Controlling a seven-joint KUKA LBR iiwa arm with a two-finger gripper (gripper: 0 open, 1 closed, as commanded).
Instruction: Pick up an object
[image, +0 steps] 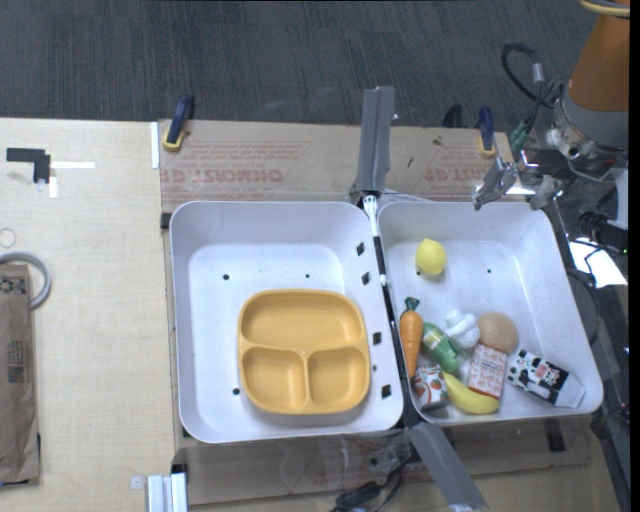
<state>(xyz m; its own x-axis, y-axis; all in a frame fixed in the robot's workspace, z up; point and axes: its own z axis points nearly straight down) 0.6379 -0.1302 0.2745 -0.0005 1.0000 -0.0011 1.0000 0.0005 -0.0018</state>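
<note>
We find the gripper (513, 188) above the far right corner of the right bin (560, 268), at the end of the grey arm with its orange band (605, 60). Its two fingers (487, 191) stand apart, and nothing lies between them.

The objects for picking sit in the right bin. A yellow lemon (431, 257) rests alone toward the far left part of the bin floor, well apart from the gripper. The rest crowd the near edge: an orange carrot (410, 339) lies along the left wall, with a green bottle (440, 346) just beside it and a white item (460, 325) touching the bottle. A tan round item (498, 329) sits beside that. A red and white carton (486, 371) and a banana (466, 394) lie at the near edge, next to a small can (429, 386). A black and white carton (540, 378) lies in the near right corner.

The left bin (200, 300) carries a yellow divided plate (303, 352) with three compartments, near its near edge.
</note>
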